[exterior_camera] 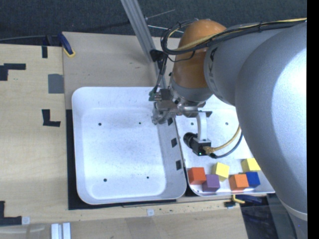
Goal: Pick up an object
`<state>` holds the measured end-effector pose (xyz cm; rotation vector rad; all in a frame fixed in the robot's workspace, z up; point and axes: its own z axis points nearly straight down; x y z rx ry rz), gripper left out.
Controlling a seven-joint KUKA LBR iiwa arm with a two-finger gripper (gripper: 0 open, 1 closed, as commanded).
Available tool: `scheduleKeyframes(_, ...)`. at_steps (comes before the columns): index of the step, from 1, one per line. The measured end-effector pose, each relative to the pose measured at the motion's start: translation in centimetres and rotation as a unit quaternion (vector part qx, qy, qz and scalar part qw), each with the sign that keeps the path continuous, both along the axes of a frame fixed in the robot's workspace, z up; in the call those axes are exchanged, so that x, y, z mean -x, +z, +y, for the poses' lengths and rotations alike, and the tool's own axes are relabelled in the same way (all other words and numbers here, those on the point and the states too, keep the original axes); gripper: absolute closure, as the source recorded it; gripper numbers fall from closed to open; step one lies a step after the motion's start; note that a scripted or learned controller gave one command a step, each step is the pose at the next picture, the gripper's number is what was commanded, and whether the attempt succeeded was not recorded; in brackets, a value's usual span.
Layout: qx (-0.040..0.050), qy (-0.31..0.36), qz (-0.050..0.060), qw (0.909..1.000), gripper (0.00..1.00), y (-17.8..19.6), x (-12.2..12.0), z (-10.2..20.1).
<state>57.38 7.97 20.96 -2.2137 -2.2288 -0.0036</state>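
Several small blocks lie at the front of the right bin point(227, 123): an orange block point(197, 175), a purple block point(212, 182), a yellow block point(221, 170), a second orange block point(239, 181), a blue block point(252, 179) and another yellow block point(249, 164). My gripper point(160, 113) hangs over the back of the ridge between the two bins, well behind the blocks and to their left. The orange wrist band point(197, 54) and the grey arm hide much of the right bin.
The left bin point(119, 148) is a wide white tray with a speckled floor. A metal pole point(137, 21) slants up behind the gripper. A cable with a black connector point(192, 142) dangles over the right bin. Black tape marks dot the bench at left.
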Motion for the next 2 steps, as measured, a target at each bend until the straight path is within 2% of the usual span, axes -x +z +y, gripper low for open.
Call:
scheduleKeyframes(1, 0.0017, -0.003, 0.004, 1.0, 1.0, -1.9, 2.7, -0.8)
scheduleKeyframes(2, 0.0001, -0.002, -0.002, 1.0, 1.0, 11.1, 4.3, 0.9)
